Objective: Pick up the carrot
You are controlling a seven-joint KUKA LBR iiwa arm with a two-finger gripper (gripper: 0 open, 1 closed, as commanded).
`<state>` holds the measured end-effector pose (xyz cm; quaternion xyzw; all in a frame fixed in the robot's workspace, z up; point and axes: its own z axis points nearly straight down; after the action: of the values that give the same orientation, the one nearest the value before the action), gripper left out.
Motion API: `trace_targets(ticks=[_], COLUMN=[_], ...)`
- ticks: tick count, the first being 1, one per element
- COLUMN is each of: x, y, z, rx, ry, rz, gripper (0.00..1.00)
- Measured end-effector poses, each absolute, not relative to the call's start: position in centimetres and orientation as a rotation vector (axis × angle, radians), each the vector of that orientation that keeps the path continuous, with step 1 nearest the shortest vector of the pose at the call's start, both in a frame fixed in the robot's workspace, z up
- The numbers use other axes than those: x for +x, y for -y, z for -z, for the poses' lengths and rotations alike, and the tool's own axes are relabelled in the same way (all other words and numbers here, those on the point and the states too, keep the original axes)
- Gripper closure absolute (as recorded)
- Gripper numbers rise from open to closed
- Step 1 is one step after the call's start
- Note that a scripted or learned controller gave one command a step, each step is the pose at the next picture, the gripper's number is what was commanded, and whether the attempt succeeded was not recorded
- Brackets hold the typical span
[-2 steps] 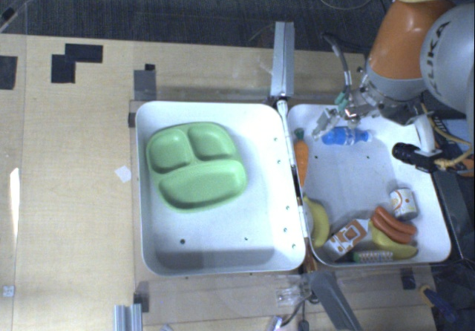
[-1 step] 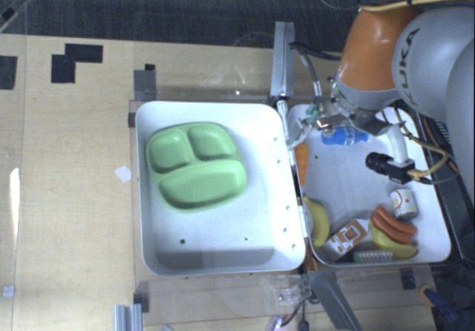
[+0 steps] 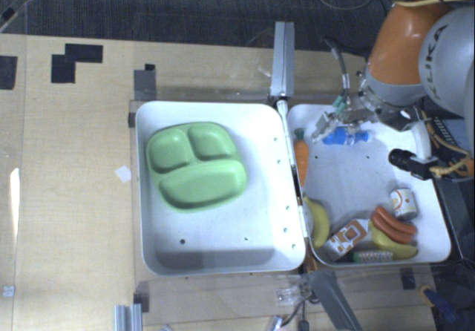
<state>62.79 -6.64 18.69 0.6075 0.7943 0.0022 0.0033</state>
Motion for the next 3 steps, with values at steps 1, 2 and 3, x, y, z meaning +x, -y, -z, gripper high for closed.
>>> trace_targets(ticks=[1, 2, 3], x=[61.1, 64.5, 62.6], y=[1.5, 7.2, 1.9], z=[-18.6, -18.6, -18.6], rx=[1.859, 1.841, 1.778], ry=[-2.528, -2.538, -2.585], rz=[-0.005, -0.005, -0.005], gripper=[0.00, 0.00, 0.00])
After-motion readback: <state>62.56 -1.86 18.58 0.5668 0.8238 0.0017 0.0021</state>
